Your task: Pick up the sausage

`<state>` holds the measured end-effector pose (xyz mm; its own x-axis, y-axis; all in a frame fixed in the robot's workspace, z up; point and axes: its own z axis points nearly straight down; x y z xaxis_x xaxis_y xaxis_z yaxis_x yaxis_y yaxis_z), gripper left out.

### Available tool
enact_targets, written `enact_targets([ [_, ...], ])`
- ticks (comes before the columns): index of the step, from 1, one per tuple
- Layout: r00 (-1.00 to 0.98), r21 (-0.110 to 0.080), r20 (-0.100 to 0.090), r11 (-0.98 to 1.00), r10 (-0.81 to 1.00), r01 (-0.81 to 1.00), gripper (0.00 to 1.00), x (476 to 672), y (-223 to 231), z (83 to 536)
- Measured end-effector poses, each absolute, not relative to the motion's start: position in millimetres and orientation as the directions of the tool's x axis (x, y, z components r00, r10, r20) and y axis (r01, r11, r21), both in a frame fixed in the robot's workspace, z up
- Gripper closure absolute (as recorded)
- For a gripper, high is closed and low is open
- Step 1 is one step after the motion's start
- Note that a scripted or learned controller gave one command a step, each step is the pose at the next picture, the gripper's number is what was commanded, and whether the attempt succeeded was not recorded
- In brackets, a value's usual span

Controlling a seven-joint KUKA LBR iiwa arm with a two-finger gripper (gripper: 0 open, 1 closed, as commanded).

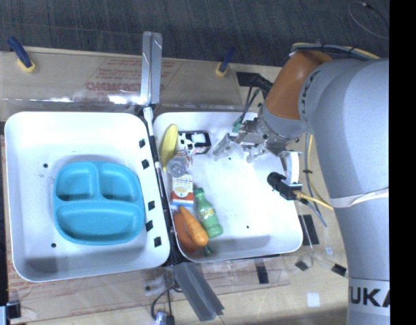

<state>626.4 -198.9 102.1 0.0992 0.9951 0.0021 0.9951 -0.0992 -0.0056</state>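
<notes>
An orange-brown elongated piece (189,227), which I take for the sausage, lies in the right bin (262,239) at its front left corner, against the left wall. A small green bit shows at its near end, so it may be a carrot instead. A green bottle (206,213) lies right beside it, touching. My gripper (236,151) hangs over the back middle of the right bin, well behind and to the right of the orange-brown piece. Its fingers (221,146) are spread open and hold nothing.
Along the right bin's left wall lie a yellow banana (168,143), a black-and-white item (194,141), a silver can (178,162) and a small carton (182,187). The left bin (21,181) holds a blue divided tray (98,202). A black cable connector (281,183) hangs under the wrist.
</notes>
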Motion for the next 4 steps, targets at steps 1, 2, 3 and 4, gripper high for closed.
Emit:
enact_targets([
  [1,0.135,-0.007,0.001,-0.135,0.991,0.991,0.00,656.6,-204.5,88.4],
  [2,0.129,-0.011,0.003,-0.129,0.992,0.992,1.00,657.1,-202.8,95.2],
  [3,0.146,-0.005,0.000,-0.146,0.989,0.989,1.00,657.8,-144.0,235.1],
  [4,-0.346,-0.007,0.004,0.346,0.938,0.938,1.00,580.6,-164.0,213.2],
])
